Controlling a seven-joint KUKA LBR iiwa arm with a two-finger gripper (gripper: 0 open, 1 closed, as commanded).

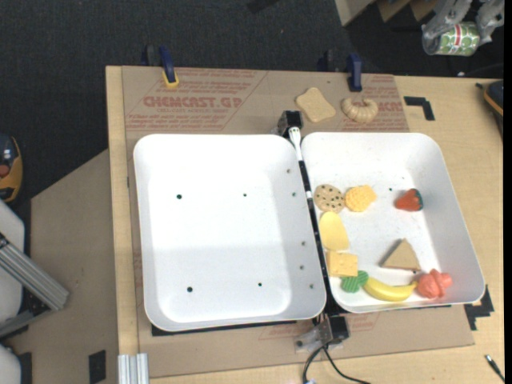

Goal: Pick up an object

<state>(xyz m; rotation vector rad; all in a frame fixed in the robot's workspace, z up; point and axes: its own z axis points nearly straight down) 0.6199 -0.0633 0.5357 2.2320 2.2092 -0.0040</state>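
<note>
The right white bin (pixel 436 166) holds several toy foods. Among them are a brown cookie (pixel 328 198), an orange-yellow round piece (pixel 360 198) and a red strawberry (pixel 409 201). Lower down lie a pale yellow slice (pixel 334 232), a yellow cheese block (pixel 343 263), a small green piece (pixel 354 281), a banana (pixel 390 290), a brown wedge (pixel 400 256) and a red lump (pixel 434 283). My gripper (pixel 464 18) is at the top right corner, beyond the bench and far from the bins. A green, red and white thing shows at it, blurred.
The left white bin (pixel 160 214) sits against the right one. On the cardboard behind the bins lie a tan bread slice (pixel 315 104) and a pale ring-shaped pastry (pixel 360 109). Two blue clamps (pixel 169 66) hold the board's far edge.
</note>
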